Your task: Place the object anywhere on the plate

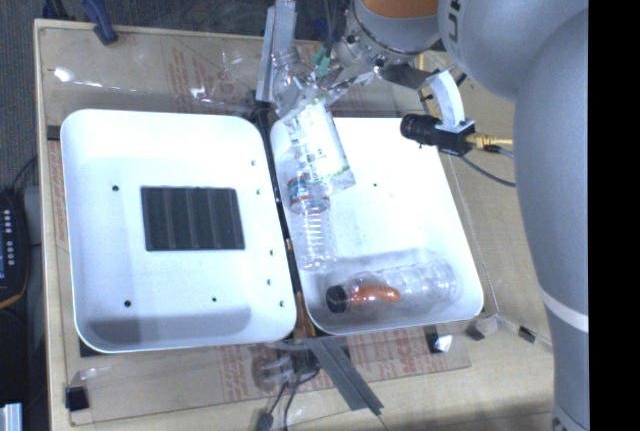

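Observation:
A dark ridged rectangular plate point(192, 218) lies in the middle of the left bin point(90, 149). My gripper point(312, 84) hangs over the back left corner of the right bin point(440, 199), close to the wall between the bins. Its fingers are shut on the upper end of a clear plastic bottle with a label point(322, 154), which hangs tilted below them over the right bin. The arm's wrist hides the top of the gripper.
A second, thinner clear bottle point(314, 229) lies along the right bin's left wall, under the held one. A third clear bottle point(395, 289) with a dark cap and orange contents lies along the front wall. A black cable plug point(432, 131) juts out beside the wrist.

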Action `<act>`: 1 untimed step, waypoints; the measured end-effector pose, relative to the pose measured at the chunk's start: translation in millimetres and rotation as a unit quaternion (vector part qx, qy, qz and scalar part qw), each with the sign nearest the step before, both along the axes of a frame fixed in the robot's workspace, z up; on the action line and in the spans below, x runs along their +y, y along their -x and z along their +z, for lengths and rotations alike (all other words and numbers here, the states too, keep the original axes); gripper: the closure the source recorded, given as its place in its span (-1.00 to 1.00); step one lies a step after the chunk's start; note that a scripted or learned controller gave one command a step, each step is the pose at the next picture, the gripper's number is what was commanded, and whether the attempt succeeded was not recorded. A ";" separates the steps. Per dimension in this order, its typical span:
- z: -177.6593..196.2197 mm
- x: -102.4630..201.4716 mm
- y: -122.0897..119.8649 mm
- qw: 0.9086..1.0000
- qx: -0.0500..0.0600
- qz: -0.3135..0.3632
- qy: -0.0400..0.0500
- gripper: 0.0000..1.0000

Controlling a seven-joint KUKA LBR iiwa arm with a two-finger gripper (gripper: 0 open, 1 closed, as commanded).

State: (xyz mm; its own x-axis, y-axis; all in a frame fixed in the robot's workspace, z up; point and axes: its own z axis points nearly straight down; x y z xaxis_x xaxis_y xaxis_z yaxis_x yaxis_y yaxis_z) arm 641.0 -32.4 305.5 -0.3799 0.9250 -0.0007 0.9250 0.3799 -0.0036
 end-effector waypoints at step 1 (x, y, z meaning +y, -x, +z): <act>8.9 0.2 -0.2 1.000 0.001 0.002 0.001 1.00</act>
